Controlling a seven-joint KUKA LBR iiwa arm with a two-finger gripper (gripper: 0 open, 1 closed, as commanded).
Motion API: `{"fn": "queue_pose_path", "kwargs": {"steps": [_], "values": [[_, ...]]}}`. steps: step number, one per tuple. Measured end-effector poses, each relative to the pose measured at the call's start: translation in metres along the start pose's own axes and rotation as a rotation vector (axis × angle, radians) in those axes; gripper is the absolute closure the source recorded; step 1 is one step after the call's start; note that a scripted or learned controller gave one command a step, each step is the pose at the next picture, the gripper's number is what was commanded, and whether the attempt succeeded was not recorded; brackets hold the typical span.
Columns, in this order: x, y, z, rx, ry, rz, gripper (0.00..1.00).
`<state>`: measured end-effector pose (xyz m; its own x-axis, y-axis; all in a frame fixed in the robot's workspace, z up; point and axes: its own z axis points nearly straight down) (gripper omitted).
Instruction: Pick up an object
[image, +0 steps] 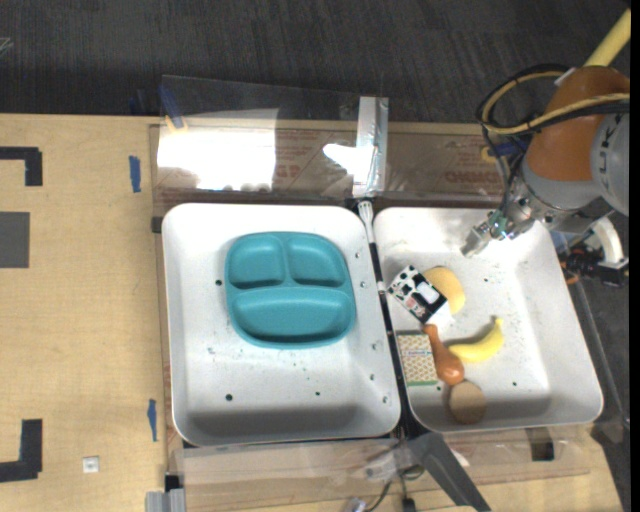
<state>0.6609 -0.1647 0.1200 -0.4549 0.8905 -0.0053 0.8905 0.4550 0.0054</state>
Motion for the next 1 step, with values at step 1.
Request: {"fn": "queue_pose_path", "kwargs": {"steps": [1], "values": [[0.0005,0.0001,0.0006,0.000,0.001,0.000,0.00]]}}
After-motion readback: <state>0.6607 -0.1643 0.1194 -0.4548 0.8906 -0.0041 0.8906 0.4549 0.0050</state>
